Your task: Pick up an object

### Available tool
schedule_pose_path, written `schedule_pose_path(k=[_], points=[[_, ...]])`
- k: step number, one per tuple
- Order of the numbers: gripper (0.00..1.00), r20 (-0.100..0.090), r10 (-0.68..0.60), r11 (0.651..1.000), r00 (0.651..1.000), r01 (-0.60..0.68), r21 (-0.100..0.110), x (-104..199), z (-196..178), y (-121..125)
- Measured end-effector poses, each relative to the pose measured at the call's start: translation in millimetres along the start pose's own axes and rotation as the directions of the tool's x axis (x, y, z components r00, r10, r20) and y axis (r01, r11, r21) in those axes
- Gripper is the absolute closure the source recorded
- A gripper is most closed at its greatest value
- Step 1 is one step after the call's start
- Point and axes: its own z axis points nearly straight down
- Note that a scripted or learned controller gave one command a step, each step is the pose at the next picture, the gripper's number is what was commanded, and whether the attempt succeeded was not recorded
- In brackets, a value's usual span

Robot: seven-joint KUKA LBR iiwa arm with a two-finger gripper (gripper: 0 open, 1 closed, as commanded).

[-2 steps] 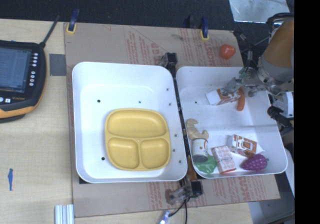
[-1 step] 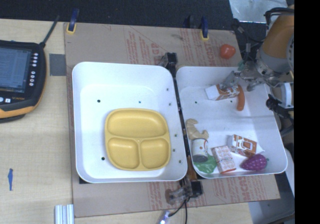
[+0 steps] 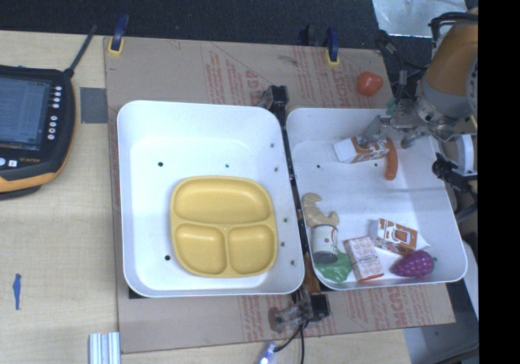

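Note:
The right bin [image 3: 349, 184] holds several small things. A white and orange carton [image 3: 356, 149] lies near its far side, with an orange sausage [image 3: 391, 162] just to its right. My gripper [image 3: 385, 130] hangs over the bin's far right part, directly above and behind the carton and the sausage. Nothing is clearly held. At the bin's near side lie a beige toy [image 3: 317, 210], a small can [image 3: 323, 242], a green piece [image 3: 333, 270], a red and white box [image 3: 365, 258], an orange and white box [image 3: 396, 235] and purple grapes [image 3: 413, 264].
The left bin [image 3: 154, 143] holds a yellow divided tray [image 3: 223, 224]. A red tomato [image 3: 370, 83] sits on the cardboard outside the right bin's far edge. A tablet pendant [image 3: 28, 123] lies at the far left of the bench.

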Motion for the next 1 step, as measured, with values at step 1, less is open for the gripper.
schedule_pose_path(k=[1], points=[[0.0,0.005,0.002,1.0,1.0,-0.002,-0.016,1.0,-0.9,-15.2]])
